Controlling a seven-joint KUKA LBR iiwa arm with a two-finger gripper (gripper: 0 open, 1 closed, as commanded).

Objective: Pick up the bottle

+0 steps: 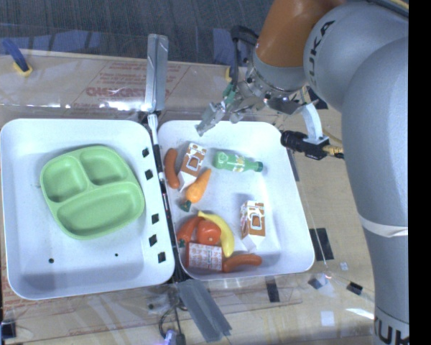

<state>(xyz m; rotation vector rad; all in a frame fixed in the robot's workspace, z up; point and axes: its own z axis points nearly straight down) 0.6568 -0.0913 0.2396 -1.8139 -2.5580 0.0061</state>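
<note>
A small green bottle [236, 162] lies on its side in the back half of the right bin [291, 214], cap end pointing right. My gripper [217, 113] hangs over the bin's back rim, up and left of the bottle and apart from it. Nothing shows in the gripper. The grey arm with its orange band reaches in from the upper right.
Around the bottle lie a sausage [172, 167], a carton [192, 158] and a carrot [198, 185]. Nearer the front are a second carton [253, 219], a banana [221, 232], a red pepper [199, 231], a can [205, 256] and another sausage [241, 262]. A green divided plate [93, 190] sits in the left bin [18, 264].
</note>
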